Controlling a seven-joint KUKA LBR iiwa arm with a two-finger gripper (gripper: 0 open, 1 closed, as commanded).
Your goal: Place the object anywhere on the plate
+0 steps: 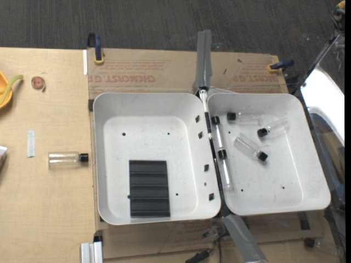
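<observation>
We read red lettering, upside down from our angle, on the cardboard sheet (164, 70) behind the bins: "CHEMCAST GP", printed left and again right. Nothing else legible.

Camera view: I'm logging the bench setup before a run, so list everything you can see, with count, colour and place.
bins: two, white, side by side mid-bench
ribbed plate: one, dark grey, left bin, near front
vials in right bin: about five, clear with black caps, right bin, toward its left and back
vial on bench: one, clear, black cap, left of the bins
clamps: two, at the cardboard's back corners
disc: one, reddish, far left
robot arm: a grey and white part at the right edge
</observation>
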